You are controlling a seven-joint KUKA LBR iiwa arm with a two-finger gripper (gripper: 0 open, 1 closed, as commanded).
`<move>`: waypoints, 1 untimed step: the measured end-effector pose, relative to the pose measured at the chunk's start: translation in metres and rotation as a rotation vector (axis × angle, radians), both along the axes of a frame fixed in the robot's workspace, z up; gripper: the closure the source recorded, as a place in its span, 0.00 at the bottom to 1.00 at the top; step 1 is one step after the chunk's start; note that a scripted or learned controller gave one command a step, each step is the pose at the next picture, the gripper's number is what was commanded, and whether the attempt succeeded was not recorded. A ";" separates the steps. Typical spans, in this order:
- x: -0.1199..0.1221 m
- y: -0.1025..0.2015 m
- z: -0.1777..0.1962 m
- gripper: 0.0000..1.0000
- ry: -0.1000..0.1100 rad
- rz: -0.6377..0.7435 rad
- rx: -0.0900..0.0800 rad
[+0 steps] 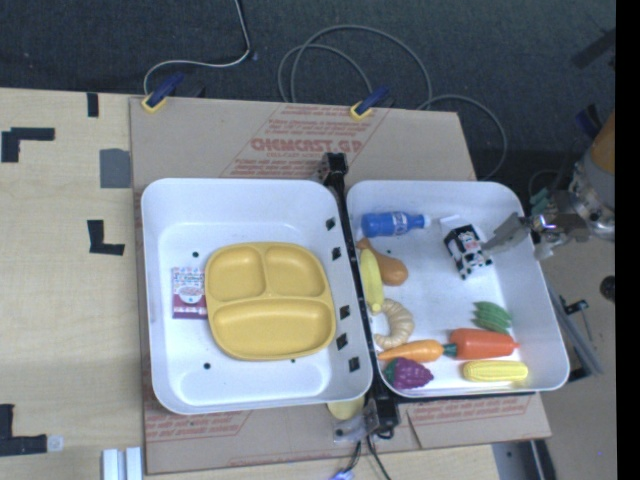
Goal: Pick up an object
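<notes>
My gripper (522, 227) hangs over the right rim of the right bin (520, 200), reaching in from the right, with nothing seen held in it. Just to its left a small black-and-white toy (464, 249) lies on the bin floor, apart from it. A blue bottle (393, 224) lies at the bin's back left. A banana (371, 279) and a brown-orange piece (393, 269) lie along the left wall. Toward the front are a beige ring (397, 319), a carrot (412, 350), purple grapes (408, 374), a green vegetable (492, 315), an orange-red vegetable (484, 343) and a yellow corn cob (495, 372).
The left bin (165, 223) holds a yellow divided plate (270, 300) and a small pink-and-white card (187, 291) at its left. A black divider (345, 268) separates the two bins. Cables (330, 53) loop behind the bench.
</notes>
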State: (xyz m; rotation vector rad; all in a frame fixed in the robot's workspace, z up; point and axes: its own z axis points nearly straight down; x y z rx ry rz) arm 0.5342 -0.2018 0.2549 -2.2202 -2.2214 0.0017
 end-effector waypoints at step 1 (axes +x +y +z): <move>0.033 -0.004 -0.177 0.00 0.004 0.001 0.000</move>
